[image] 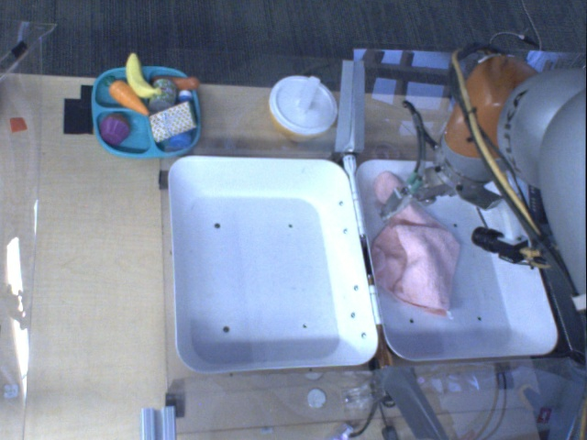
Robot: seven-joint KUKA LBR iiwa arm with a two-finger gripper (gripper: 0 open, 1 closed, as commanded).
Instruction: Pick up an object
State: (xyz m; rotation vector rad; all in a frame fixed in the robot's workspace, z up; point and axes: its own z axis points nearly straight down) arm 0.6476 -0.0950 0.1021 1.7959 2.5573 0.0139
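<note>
I'm pinching the top of the pink cloth [417, 259] in the right bin [514, 328], fingers [410, 193] closed on it; next, lifting straight up.

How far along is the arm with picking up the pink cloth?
Done: the tool has reached the pink cloth in the right bin, at the cloth's upper edge. In hand: a grasp there, though whether it grips is unclear. Left: lifting, since most of the cloth lies on the bin floor.

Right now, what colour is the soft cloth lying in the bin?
Pale pink. The cloth lies crumpled in the right bin, seen in the camera view.
</note>
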